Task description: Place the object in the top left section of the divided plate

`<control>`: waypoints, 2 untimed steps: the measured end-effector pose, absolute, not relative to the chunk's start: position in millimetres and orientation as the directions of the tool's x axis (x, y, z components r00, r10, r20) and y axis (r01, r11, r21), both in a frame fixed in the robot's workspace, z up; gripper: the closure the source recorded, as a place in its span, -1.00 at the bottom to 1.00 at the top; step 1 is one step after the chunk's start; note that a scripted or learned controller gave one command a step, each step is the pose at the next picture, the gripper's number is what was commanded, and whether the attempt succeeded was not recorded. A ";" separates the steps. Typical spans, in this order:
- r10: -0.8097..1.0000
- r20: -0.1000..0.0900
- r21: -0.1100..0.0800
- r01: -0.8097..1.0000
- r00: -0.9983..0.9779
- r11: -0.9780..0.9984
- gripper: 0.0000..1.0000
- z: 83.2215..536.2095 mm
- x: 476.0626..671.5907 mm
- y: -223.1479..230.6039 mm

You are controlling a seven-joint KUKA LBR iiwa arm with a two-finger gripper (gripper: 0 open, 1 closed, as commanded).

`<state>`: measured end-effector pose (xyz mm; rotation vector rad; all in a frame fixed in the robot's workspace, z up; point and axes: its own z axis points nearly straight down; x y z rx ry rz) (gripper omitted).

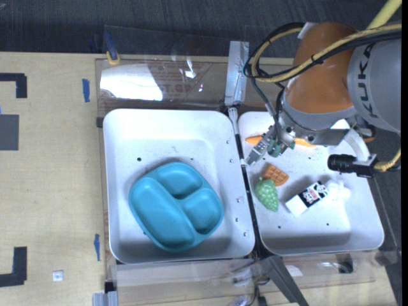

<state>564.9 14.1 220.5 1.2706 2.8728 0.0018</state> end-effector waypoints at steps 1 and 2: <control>0.634 -0.001 0.000 0.634 -0.773 0.773 1.00 224.0 554.4 -28.5; 0.590 -0.003 0.004 0.590 -0.807 0.807 1.00 224.4 582.1 25.8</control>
